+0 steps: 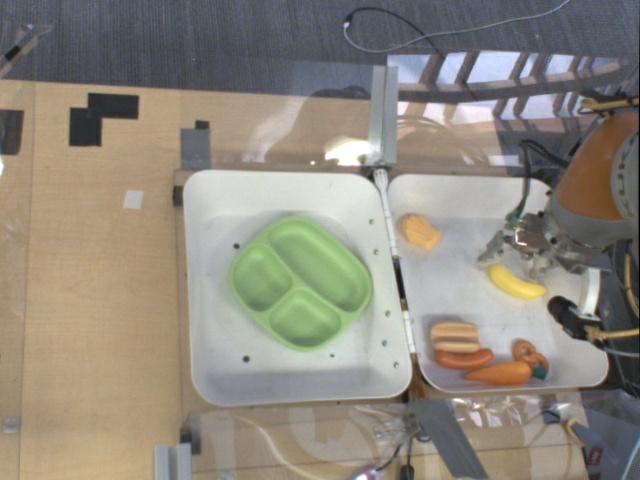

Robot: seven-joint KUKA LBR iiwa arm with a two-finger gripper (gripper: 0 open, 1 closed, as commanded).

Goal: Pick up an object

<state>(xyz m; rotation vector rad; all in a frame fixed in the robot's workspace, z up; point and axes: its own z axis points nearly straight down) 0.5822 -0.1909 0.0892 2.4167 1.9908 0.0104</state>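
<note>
Over the right bin [455, 268] we see the pincer [512, 250] low above the floor, its fingers spread apart with nothing between them. The banana [516, 284] lies just below and right of the fingertips, close beside them. In the left bin [210, 268] sits a green divided plate [301, 282].

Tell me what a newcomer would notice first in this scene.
First, the green plate with three compartments, lying in the left bin. Next, the toy food scattered in the right bin, with the gripper poised just above the banana.
</note>
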